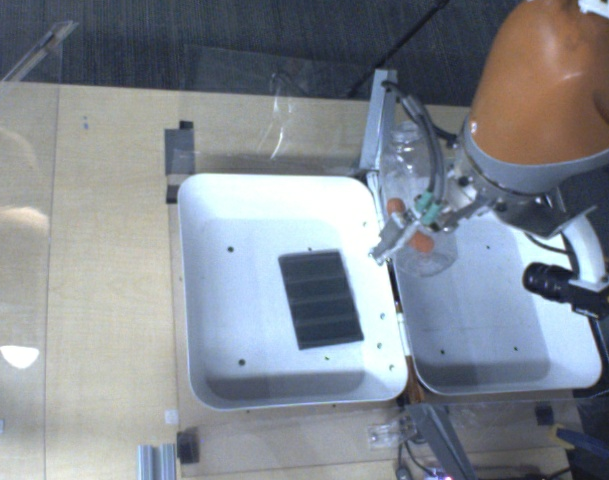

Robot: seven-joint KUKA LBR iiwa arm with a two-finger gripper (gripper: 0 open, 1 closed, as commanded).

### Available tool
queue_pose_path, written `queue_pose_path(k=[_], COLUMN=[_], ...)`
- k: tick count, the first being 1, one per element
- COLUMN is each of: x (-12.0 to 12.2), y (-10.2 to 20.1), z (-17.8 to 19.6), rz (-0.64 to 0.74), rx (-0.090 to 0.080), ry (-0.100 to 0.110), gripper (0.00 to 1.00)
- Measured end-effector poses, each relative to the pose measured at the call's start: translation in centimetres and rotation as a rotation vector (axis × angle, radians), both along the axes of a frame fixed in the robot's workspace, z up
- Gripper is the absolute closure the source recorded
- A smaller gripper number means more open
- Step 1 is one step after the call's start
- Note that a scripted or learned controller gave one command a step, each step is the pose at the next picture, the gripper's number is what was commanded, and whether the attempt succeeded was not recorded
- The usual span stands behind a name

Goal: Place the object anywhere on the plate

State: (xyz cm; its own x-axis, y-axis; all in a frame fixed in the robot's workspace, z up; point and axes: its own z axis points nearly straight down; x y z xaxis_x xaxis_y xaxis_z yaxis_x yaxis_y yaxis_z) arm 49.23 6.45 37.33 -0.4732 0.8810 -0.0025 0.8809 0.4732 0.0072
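Note:
A dark grey ribbed rectangular plate (pixel 321 299) lies flat in the middle of the left white bin (pixel 209 268). My gripper (pixel 404 226) hangs over the left edge of the right bin (pixel 504 338), close to the wall between the two bins and up and right of the plate. A small orange piece (pixel 422 240) shows at the gripper's tip, above a faint clear round shape (pixel 430 259) on the bin floor. Whether the orange piece is held cannot be made out. The large orange-banded arm (pixel 549 78) covers the right bin's far corner.
A clear plastic guard and grey metal bracket (pixel 376 128) stand behind the bins near the gripper. A black cylinder (pixel 549 281) sticks out from the arm over the right bin. Small black blocks (pixel 181 148) sit on the wooden bench by the left bin.

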Motion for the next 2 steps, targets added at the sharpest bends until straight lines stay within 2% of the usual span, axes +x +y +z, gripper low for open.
queue_pose_path(k=[1, 2], x=[-0.43, -0.42], y=[1.83, 1.80], z=[-9.06, -9.05], rz=[0.092, 0.091], rx=[-0.001, -0.001], ry=[0.003, 0.002], gripper=[0.00, 0.00])
